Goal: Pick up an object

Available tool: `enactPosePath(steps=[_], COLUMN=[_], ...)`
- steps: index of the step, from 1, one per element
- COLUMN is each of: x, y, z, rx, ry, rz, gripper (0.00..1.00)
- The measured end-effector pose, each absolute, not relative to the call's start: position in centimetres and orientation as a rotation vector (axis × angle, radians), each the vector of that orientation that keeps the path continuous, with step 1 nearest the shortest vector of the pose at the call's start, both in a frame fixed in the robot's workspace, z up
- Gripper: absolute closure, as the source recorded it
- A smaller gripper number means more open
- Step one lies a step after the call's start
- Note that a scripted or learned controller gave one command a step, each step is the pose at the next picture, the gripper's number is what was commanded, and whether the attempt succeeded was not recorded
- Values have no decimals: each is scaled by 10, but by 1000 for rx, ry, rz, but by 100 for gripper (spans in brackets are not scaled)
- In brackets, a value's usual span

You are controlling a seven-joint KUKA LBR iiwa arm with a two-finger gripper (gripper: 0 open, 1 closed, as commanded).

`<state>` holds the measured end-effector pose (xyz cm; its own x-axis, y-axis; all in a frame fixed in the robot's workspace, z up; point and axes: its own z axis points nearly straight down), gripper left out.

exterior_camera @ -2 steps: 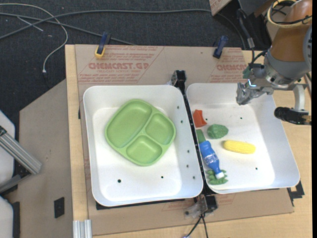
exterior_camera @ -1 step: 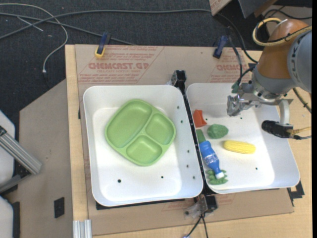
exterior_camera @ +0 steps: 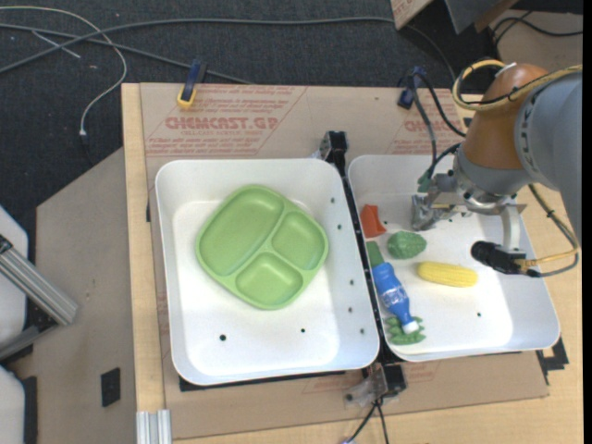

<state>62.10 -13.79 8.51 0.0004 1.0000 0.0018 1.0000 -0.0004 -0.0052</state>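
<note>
My gripper (exterior_camera: 424,213) hangs over the right bin (exterior_camera: 518,331), near its back left part, just above a green lumpy toy (exterior_camera: 406,244). Nothing shows between its fingers. To the toy's right lies a yellow corn cob (exterior_camera: 448,274). A blue bottle (exterior_camera: 390,292) lies along the bin's left wall, its end by a small green piece (exterior_camera: 407,331). An orange block (exterior_camera: 371,218) and a green strip (exterior_camera: 374,252) lie at the left wall behind the bottle.
The left bin (exterior_camera: 185,340) holds a light green divided plate (exterior_camera: 263,245). Both bins stand on a cardboard sheet (exterior_camera: 231,118). Black clamps (exterior_camera: 334,143) sit at the joint between the bins, and a blue clip (exterior_camera: 192,80) at the cardboard's back edge.
</note>
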Motion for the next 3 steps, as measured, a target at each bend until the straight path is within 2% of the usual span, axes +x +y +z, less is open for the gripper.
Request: enactPosePath(steps=[1,3], x=[623,617], y=[-138,-133], z=[100,191], rx=[-2222,-2223], ry=[-2221,-2225], rz=[-2,-4], gripper=[100,100])
